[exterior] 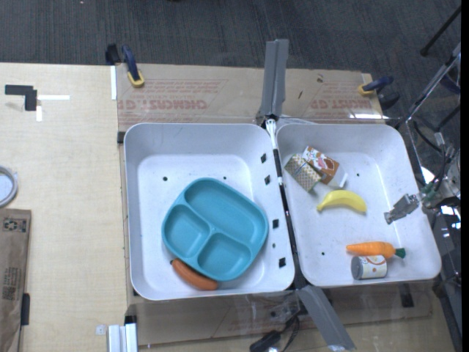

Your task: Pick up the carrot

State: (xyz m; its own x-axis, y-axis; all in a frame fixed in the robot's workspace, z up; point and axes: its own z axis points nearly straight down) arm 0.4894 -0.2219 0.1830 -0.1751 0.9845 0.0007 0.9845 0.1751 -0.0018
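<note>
The carrot [372,249] is orange with a green top pointing right. It lies flat near the front right corner of the right bin [410,160]. My gripper [401,209] shows as a small grey piece by the right bin's right wall, behind and a little right of the carrot and apart from it. Nothing is visibly held in it.
A small can [368,268] lies just in front of the carrot, touching or nearly so. A banana [342,202] and a snack box [313,169] sit farther back in the right bin. The left bin [146,196] holds a blue divided plate [214,228] and an orange-red sausage [193,275].
</note>
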